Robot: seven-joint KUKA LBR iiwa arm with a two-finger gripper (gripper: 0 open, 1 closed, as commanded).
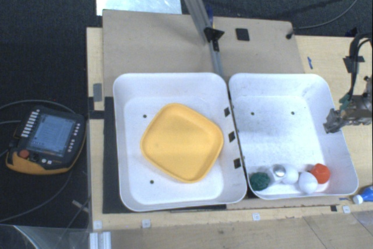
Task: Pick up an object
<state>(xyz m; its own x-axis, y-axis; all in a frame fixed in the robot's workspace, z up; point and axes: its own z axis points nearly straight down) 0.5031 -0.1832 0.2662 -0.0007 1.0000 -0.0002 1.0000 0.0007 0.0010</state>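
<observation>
Small balls in a row along right bin's near wall

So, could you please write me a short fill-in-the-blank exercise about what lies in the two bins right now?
1. The yellow plate lies in the ____ bin.
2. The small objects are gathered along the ____ edge of the right bin.
3. The orange ball touches a ____ ball.
4. The hand hangs over the right bin's ____ rim.

Missing words: left; near (bottom); white; right
</observation>
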